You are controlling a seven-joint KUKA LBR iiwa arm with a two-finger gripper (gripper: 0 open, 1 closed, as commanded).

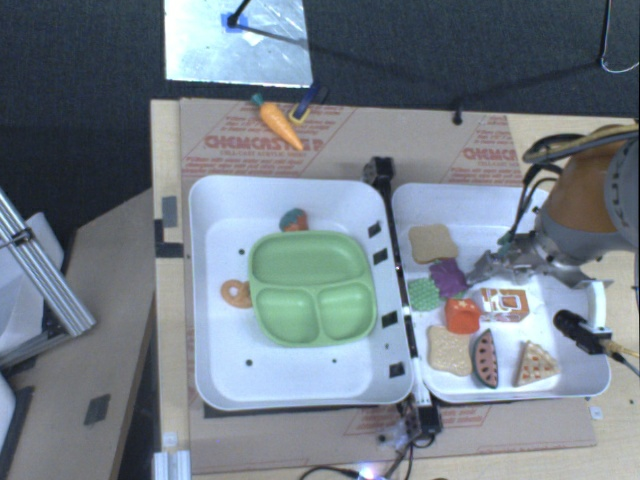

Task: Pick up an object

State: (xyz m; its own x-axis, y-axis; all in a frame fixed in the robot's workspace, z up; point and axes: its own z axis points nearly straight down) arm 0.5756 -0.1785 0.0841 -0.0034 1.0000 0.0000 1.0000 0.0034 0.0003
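The right bin [560,203] holds several toy foods: a tan bread slice [432,242], purple grapes [447,277], a green waffle-like piece [424,294], an orange-red block [462,315], a white and orange carton [504,302], a second toast [449,350], a watermelon slice [485,358] and a pizza wedge [535,364]. My gripper [497,265] hangs low over the right bin, just above the carton and right of the grapes. I see nothing between its fingers.
The left bin [215,268] holds a green divided plate [308,286], a small pretzel [236,293] and a small round toy [293,219]. A toy carrot [280,124] lies on the cardboard behind the bins. The grey and orange arm [590,203] covers the right bin's far right.
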